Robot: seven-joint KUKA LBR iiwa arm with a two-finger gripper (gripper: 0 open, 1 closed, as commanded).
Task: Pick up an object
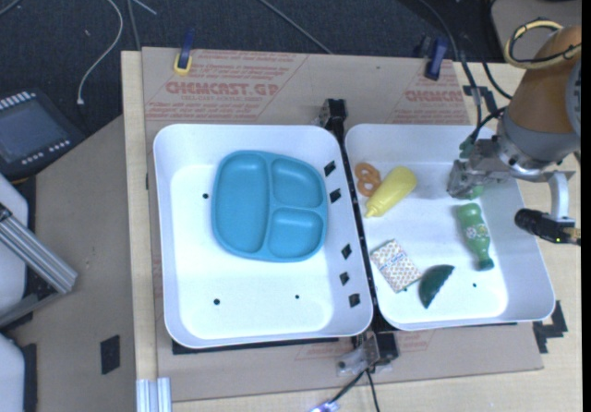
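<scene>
Here claw (pixel 466 181) hovers above green bottle (pixel 475 233).

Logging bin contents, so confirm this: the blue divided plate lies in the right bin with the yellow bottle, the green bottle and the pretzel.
Not quite. The camera view shows the blue divided plate lying alone in the left bin. The yellow bottle, the green bottle and the pretzel are in the right bin, as you said.
</scene>
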